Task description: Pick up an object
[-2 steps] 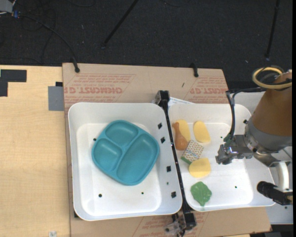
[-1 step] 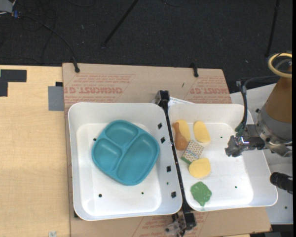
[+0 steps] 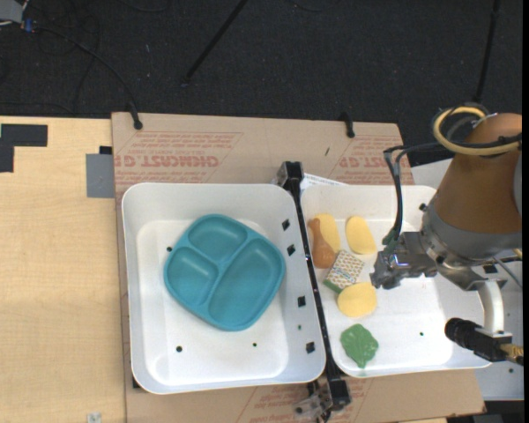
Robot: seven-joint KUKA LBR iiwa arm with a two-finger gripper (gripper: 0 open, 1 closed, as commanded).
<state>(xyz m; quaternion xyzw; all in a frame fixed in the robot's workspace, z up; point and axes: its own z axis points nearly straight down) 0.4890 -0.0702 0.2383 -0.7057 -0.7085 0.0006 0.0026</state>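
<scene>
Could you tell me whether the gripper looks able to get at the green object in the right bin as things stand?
Probably yes: the green object lies alone near the bin's front wall, with bare floor between it and the gripper.

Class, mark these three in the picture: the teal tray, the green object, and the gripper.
teal tray (image 3: 224, 272), camera view, centre where its compartments meet.
green object (image 3: 360, 345), camera view, its middle, in the right bin.
gripper (image 3: 386, 270), camera view, at its tip over the right bin.
</scene>
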